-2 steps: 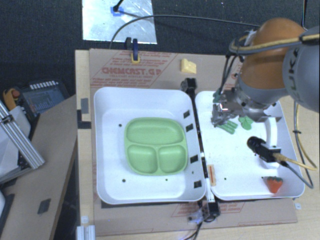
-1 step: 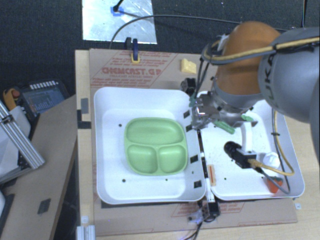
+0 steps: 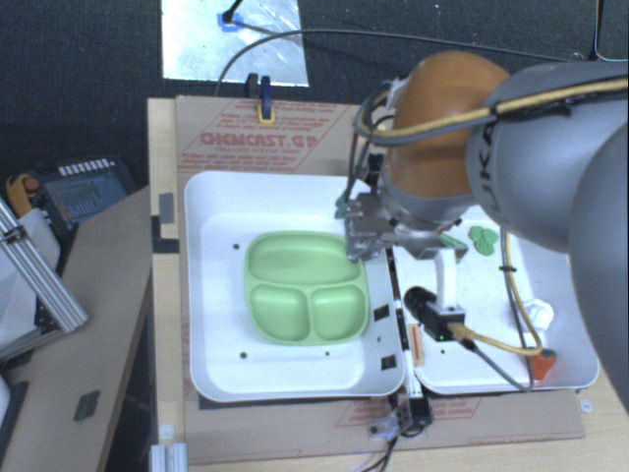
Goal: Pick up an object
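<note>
A smooth, rounded green divided plate point(image 3: 304, 289) sits in the left bin point(image 3: 211, 293).

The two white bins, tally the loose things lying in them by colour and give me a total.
Green: 2, the divided tray and a small green piece
White: 1, a small white item
Orange: 1, a small orange item
Total: 4

One fixed camera looks down at a slant from above the bench point(image 3: 167, 264), taking in both white bins point(image 3: 211, 293) side by side. The arm point(image 3: 550, 155) enters from the right, close to the lens.
</note>
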Tool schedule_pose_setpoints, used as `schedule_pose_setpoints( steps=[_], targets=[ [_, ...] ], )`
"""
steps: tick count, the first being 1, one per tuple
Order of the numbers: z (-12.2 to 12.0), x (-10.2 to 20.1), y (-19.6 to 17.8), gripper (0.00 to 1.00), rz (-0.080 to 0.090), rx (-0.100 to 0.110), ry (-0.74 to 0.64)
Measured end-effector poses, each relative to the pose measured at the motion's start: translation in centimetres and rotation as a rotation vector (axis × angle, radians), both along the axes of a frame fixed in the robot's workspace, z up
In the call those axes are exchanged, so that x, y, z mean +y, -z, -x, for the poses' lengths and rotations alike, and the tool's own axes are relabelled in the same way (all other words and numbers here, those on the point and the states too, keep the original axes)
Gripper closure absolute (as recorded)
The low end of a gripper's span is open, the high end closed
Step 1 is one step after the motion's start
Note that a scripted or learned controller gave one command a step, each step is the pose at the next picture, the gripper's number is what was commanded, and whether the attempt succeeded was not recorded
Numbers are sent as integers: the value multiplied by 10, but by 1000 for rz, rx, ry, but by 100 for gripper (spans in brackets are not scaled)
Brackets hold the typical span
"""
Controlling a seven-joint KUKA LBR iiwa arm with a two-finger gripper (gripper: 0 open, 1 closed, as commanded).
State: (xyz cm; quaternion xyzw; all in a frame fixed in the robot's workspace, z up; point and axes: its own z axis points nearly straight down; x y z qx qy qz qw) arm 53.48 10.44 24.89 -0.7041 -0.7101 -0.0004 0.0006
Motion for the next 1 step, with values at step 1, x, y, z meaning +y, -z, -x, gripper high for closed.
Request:
schedule_pose_setpoints(
  steps=[1],
  targets=[
    [0, -2, 0, 0, 1, -1, 5]
  ],
)
